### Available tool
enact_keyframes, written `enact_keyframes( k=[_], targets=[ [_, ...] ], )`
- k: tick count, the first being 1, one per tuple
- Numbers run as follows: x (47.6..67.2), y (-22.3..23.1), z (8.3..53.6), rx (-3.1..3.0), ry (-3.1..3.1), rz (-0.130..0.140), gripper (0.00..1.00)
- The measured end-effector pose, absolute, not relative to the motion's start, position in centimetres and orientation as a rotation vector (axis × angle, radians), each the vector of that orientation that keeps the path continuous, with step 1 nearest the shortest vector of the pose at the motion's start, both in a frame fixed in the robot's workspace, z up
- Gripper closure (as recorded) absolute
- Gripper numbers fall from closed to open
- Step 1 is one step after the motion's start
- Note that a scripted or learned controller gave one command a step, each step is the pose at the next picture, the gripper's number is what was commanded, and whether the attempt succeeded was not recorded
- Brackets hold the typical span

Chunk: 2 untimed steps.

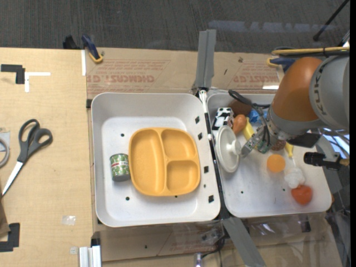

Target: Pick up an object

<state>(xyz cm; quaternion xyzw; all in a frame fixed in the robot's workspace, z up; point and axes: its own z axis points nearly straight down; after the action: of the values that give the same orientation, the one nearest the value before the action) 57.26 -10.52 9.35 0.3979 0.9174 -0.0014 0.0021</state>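
The gripper [255, 144] is hanging low over the right-hand shallow white bin [250, 202], at the end of the grey arm with the orange band [303, 90], and I cannot tell whether it is gripping anything, since the arm's bulk and the clutter are hiding the tip. It is sitting just beside the round silvery metal lid [227, 148], which is lying at nine o'clock from it, leaning at the bin's left wall. By my reading the reach-and-descend step is under way: nothing is being lifted yet, and the next move is calling for a firm closure on one single item followed by a straight lift, clear of the crowded neighbours. Likely targets are lying all round: one orange ball [276, 163] at four o'clock, one small white lumpy object [294, 176] beyond it, one red rounded object [302, 194] farther out toward five o'clock, and one black-and-white spotted toy [223, 115] at eleven o'clock, with some orange, blue and yellow pieces bunched near twelve, too tangled to count. Well apart at nine o'clock, the left-hand white bin [105, 121] is holding one yellow three-compartment plastic plate [164, 161] and one small green-labelled can [119, 167] touching its left edge. One pair of black-handled scissors [25, 146] is lying on the bench farthest left.
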Motion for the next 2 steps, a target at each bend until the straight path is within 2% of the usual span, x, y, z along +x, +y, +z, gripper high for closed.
enact_keyframes(
  k=[1, 2],
  targets=[
    [61.9, -7.0, 26.5, 1.27, 2.87, -0.002, 1.0],
    [65.2, -3.5, 28.3, 1.466, 2.775, -0.003, 1.0]
  ],
)
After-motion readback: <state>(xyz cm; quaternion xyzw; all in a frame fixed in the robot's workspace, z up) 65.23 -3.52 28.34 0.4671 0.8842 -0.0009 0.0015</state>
